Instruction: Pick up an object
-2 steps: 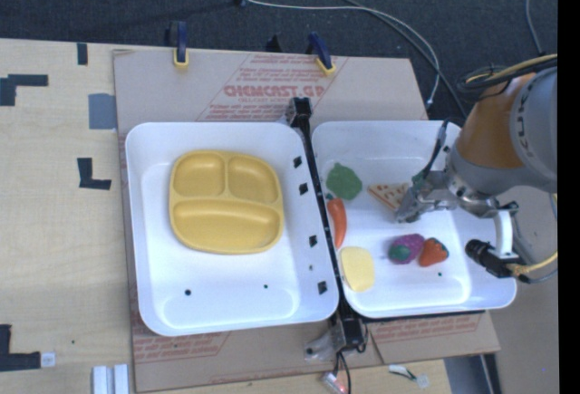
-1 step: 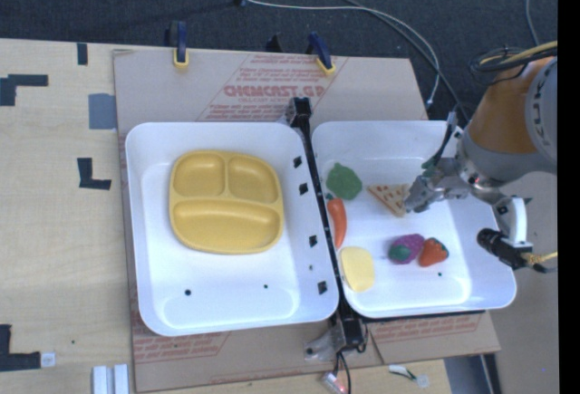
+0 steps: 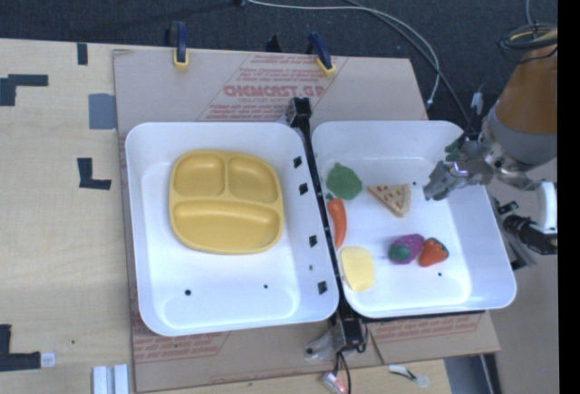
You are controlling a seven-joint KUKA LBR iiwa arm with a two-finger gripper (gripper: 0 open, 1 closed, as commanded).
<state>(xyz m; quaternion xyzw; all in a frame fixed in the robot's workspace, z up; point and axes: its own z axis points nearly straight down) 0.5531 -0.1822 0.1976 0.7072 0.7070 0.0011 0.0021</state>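
Note:
The right bin (image 3: 471,293) holds several toy foods: a green leafy piece (image 3: 343,179), an orange carrot (image 3: 337,221), a tan wedge slice (image 3: 391,197), a yellow lump (image 3: 357,268), a purple piece (image 3: 406,247) and a red strawberry (image 3: 433,251). My gripper (image 3: 441,181) hangs over the right side of this bin, a little right of the wedge slice. Nothing shows between its fingers. The fingers are too small and dark to read.
The left bin (image 3: 154,293) carries a yellow divided plate (image 3: 225,201). A black divider (image 3: 313,202) runs between the bins. Cardboard lies under both, held by blue and yellow clamps (image 3: 319,52) at the back. A cable (image 3: 362,12) crosses behind.

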